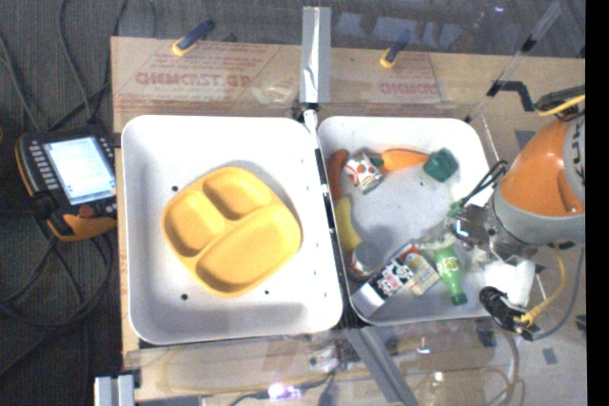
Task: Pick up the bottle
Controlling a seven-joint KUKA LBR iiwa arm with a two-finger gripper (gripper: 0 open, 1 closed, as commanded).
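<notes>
We see the green bottle [450, 273] lying in the right bin [409, 130], near its front right corner, just beside a small milk carton [403, 276]. The gripper [463, 228] hangs close above the bottle's top — whether it grasps anything we cannot tell. A yellow divided plate [231, 229] lies in the left bin [143, 204]

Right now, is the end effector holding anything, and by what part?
Cannot be told: the end effector sits just above the green bottle, its grip hidden.
</notes>
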